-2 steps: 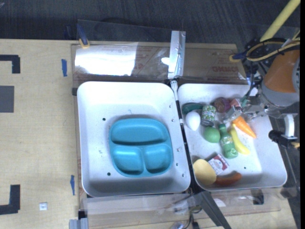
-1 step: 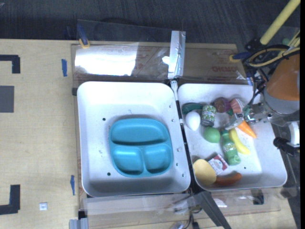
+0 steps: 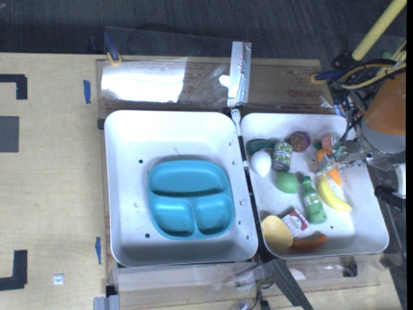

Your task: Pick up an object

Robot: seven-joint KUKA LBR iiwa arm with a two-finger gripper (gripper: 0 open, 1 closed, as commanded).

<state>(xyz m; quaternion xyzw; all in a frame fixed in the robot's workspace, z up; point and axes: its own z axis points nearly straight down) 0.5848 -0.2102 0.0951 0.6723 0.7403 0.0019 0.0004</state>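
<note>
The pale wooden table (image 3: 45, 192) carries two shallow white bins side by side, their inner rims touching: the left bin (image 3: 122, 173) and the right bin (image 3: 368, 234). Black (image 3: 16, 86) and blue tape marks (image 3: 86, 91) lie on its surface.

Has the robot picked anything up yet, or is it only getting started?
Nothing looks picked up yet: the banana, green bottle and white egg all lie in the right bin. In hand: the pincer is low over that bin's far right corner, among small items. Left: gripping and lifting one.
</note>
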